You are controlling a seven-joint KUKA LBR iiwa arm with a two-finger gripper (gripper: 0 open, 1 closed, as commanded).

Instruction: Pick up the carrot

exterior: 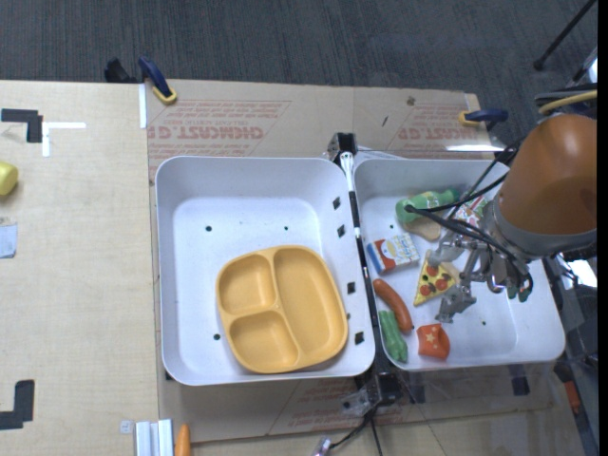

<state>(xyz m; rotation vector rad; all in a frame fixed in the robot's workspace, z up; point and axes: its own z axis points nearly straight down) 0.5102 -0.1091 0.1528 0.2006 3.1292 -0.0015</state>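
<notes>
Claw (459,297) hung in right bin (532,345), just right of pizza slice (436,280), finger spread unclear. Carrot (393,304) lay left of slice, beside green pepper (392,336), ungrasped.

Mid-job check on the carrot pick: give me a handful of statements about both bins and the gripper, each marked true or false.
1. The yellow divided plate lies in the left bin. True.
2. The carrot lies in the left bin. False: it lies in the right bin, near the dividing wall.
3. The gripper hangs over the right bin. True.
4. The pizza slice sits on the plate. False: it is in the right bin, beside the gripper.
5. The gripper holds the carrot. False: the carrot lies apart from it.
</notes>
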